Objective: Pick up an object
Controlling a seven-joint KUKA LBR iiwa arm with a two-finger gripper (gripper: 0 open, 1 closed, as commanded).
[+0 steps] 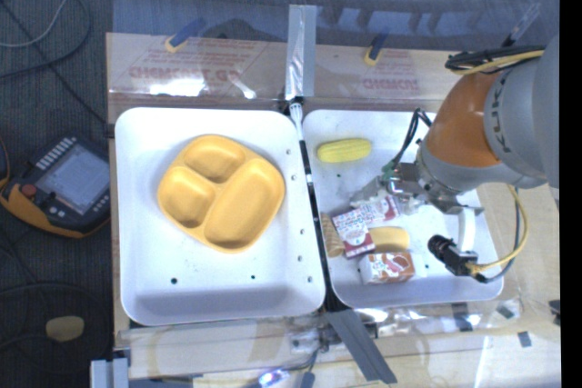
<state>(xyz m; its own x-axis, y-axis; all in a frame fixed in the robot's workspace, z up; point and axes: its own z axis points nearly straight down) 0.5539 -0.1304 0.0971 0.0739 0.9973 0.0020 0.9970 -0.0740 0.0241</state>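
**Arm low over the right bin, above the packets**

You see the arm reaching in from the right, its orange band over the right bin. The gripper sits low near the middle of that bin, just beside the packet with red print; whether it is apart or together you cannot tell, and nothing shows held in it

In the right bin, the corn lies near the far left corner, well apart from the rest. The packet lies by the left wall, a yellow wedge touches its near side, and a red pouch lies just beside the wedge, toward the near edge

In the left bin, a yellow tray with three compartments rests near the middle, tilted a little

A pendant lies on the floor left of the bench
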